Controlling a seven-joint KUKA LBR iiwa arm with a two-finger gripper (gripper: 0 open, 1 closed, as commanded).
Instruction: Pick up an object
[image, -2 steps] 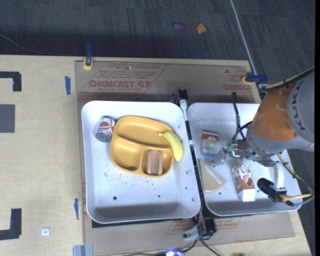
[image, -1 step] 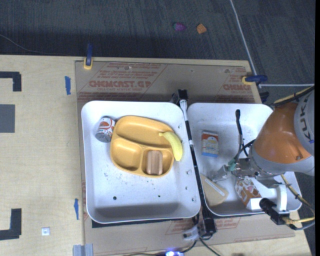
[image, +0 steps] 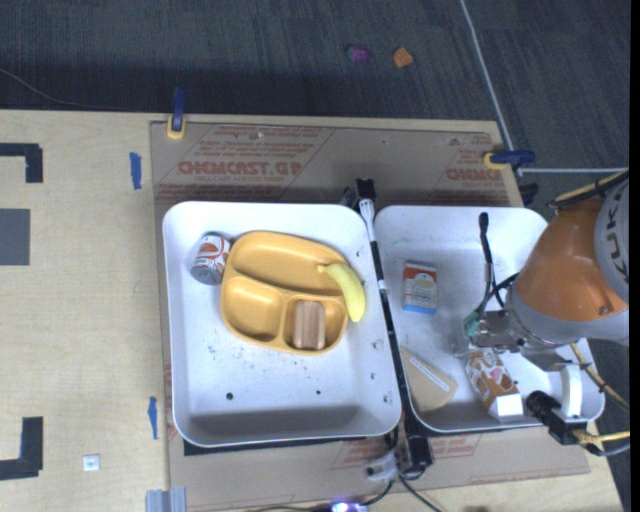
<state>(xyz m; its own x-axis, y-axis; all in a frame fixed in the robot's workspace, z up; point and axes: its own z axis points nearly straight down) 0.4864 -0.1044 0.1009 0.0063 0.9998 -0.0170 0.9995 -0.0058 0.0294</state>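
A small brown-and-white printed packet (image: 491, 381) lies near the front edge of the right white bin (image: 450, 232), just below the grey arm's wrist. The gripper (image: 487, 335) hangs over it; whether it is open or closed, I cannot tell. A white-and-orange carton (image: 420, 287) sits toward the bin's centre, a tan wedge-shaped piece (image: 430, 381) at its front left corner. In the left white bin (image: 200, 400), a yellow compartment tray (image: 262, 285) holds a brown block (image: 307, 324); a yellow banana (image: 346, 288) rests on its right rim, a crushed can (image: 208, 257) at its left.
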